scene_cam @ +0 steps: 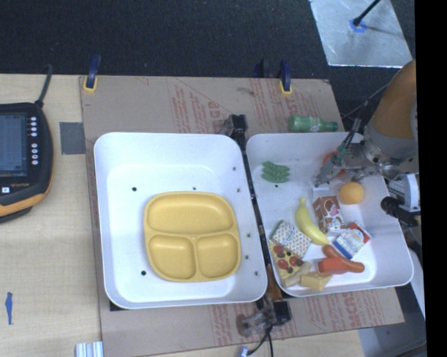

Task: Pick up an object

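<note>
Just below the claw (339, 165), an orange ball (351, 193) lies in the right bin (391, 274); further below sit a banana (308, 222) and cartons. The claw's state cannot be told. A yellow tray (191, 235) lies far left.

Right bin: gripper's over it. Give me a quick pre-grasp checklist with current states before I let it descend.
1. Gripper positioned over the right bin: ok, near its upper right part.
2. Fingers free of any object: cannot tell, they are too small and blurred.
3. Nearest candidate, the orange ball: ok, it lies just below-right of the gripper, apart from the pile.
4. Banana free to lift: not ok, packets crowd against it.
5. Green item isolated: ok, nothing touches it.
6. Yellow tray in the left bin out of the way: ok.
</note>
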{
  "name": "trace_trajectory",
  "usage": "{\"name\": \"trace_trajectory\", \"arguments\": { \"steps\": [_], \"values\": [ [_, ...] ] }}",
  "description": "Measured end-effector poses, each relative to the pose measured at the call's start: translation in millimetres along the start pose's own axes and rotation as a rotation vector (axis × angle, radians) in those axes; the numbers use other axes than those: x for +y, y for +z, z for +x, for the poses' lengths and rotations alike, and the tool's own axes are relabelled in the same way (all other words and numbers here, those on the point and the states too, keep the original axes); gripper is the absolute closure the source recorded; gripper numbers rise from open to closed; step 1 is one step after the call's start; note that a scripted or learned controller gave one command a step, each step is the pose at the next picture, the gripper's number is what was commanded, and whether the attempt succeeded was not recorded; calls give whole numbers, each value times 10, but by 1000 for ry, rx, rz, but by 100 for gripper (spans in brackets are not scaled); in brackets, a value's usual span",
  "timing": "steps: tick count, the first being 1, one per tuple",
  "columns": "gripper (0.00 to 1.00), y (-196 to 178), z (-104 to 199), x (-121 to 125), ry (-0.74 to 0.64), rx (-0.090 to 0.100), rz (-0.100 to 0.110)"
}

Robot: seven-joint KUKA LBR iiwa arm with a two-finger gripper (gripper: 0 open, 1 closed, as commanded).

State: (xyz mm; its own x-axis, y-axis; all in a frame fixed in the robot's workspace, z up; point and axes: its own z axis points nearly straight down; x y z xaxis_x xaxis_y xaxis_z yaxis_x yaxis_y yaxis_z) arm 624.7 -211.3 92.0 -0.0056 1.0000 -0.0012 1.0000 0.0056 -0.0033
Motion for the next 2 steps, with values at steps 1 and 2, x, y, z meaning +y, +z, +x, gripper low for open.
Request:
{"name": "trace_trajectory", "arguments": {
  "steps": [1, 2],
  "values": [
    [0, -5, -7, 317, 2, 2, -2],
    [0, 6, -3, -603, 0, 1, 1]
  ]
}}
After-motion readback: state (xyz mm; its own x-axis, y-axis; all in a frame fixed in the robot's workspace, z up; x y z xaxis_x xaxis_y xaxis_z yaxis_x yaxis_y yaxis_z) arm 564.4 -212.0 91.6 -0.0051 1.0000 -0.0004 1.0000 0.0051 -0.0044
